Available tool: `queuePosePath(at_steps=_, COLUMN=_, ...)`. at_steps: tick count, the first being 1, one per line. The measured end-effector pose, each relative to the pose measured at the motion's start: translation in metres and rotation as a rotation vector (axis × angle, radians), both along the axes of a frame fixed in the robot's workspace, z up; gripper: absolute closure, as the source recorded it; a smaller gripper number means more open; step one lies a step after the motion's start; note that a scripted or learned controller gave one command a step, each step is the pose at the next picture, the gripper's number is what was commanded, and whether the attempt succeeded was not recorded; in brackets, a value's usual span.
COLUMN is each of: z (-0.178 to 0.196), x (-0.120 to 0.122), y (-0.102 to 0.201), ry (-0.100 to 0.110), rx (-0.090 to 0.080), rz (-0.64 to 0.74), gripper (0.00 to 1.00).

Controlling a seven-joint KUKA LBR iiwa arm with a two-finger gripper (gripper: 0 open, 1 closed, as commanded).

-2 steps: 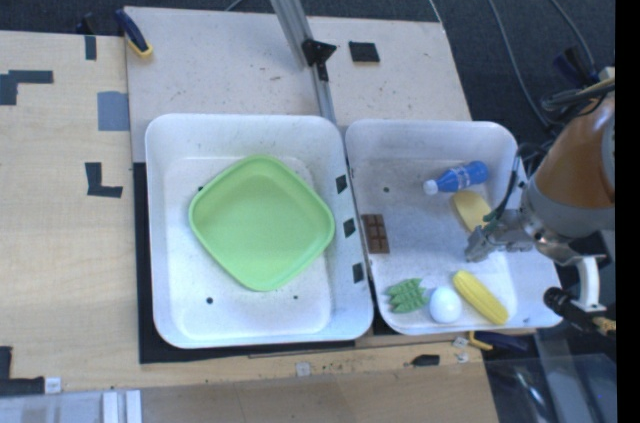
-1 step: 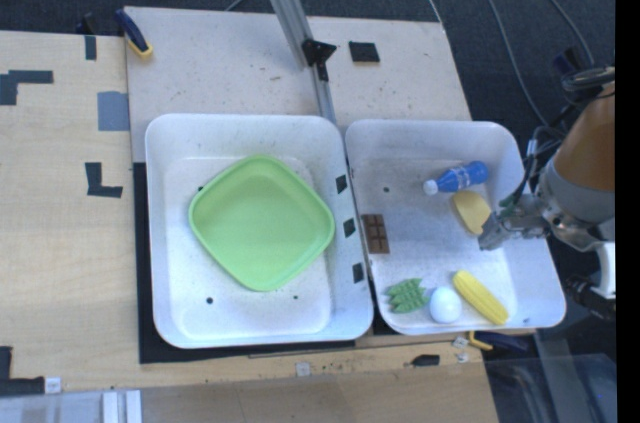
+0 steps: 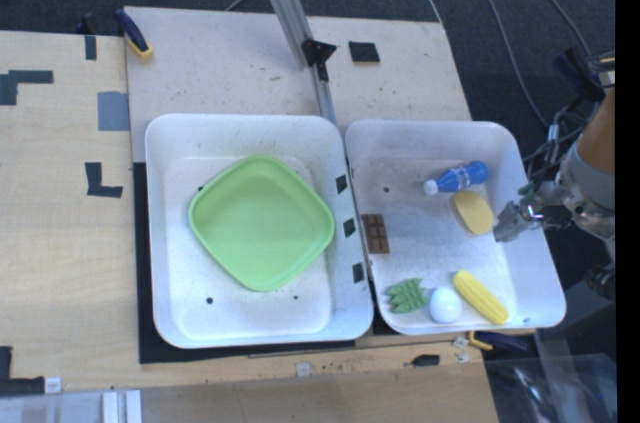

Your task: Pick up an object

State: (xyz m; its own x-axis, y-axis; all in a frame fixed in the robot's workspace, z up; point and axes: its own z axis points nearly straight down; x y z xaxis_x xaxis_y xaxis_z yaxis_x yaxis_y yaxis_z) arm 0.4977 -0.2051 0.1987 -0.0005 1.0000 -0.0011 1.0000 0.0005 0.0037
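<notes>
I can read no text, number or brand anywhere here. The blue bottle (image 3: 458, 178) in my right bin (image 3: 430, 139) has a label too small and blurred to make out, and the dark tape marks on the worktop (image 3: 60, 201) are plain shapes, not letters.

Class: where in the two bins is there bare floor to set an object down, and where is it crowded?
Free: the right bin's upper left, above the chocolate bar, and its middle. Crowded: its lower edge, with leaf, egg, corn. The green plate fills the left bin.
</notes>
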Motion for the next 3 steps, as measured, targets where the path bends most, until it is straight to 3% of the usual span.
queuePosePath(at_steps=1, z=0.045, x=0.001, y=0.0, ry=0.0, rx=0.0, rz=0.0, gripper=1.0)
queuePosePath(at_steps=3, z=0.04, x=0.01, y=0.091, ry=0.004, rx=0.002, rz=0.004, gripper=1.0)
